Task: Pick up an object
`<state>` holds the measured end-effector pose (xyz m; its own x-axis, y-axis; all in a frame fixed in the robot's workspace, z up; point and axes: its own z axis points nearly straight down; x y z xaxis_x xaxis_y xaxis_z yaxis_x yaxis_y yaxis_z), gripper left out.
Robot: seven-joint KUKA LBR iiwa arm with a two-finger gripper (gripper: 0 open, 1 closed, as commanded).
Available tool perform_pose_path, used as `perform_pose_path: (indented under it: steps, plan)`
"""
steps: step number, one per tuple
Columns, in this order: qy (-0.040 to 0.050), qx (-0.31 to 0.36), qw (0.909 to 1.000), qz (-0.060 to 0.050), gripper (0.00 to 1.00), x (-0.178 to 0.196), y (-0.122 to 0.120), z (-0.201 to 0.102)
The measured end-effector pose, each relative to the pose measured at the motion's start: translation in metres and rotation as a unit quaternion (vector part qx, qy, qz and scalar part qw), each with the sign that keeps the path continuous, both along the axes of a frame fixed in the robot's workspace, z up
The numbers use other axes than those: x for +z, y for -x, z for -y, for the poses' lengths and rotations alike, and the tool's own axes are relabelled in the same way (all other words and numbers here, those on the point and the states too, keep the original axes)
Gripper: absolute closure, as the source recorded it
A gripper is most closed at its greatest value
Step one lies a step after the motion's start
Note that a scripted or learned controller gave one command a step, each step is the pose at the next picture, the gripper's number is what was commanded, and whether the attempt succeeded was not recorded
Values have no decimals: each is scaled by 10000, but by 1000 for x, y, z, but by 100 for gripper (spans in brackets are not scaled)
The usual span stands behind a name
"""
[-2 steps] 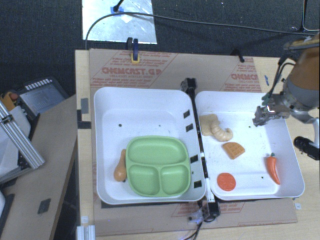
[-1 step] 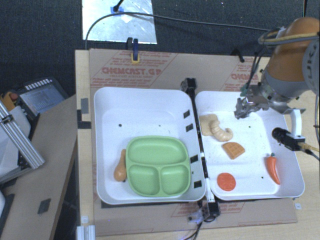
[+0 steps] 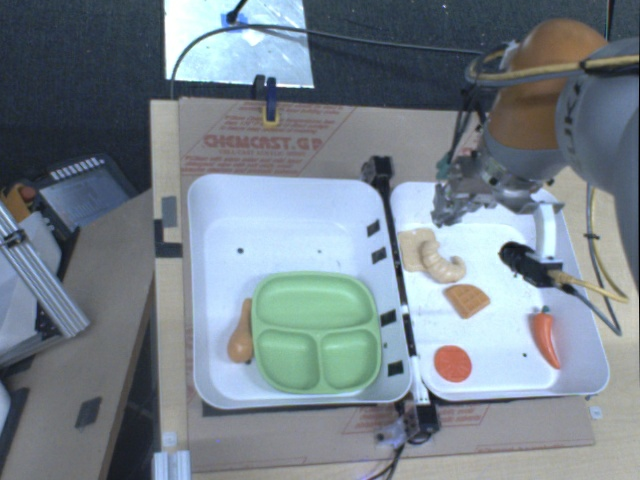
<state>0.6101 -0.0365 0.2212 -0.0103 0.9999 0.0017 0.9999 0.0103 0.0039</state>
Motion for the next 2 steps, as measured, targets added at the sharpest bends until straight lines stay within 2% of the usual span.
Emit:
perform_pose_path:
  steps: [2]
  plan:
    - [0,-2,10000,-8,100,-13,-12,-109]
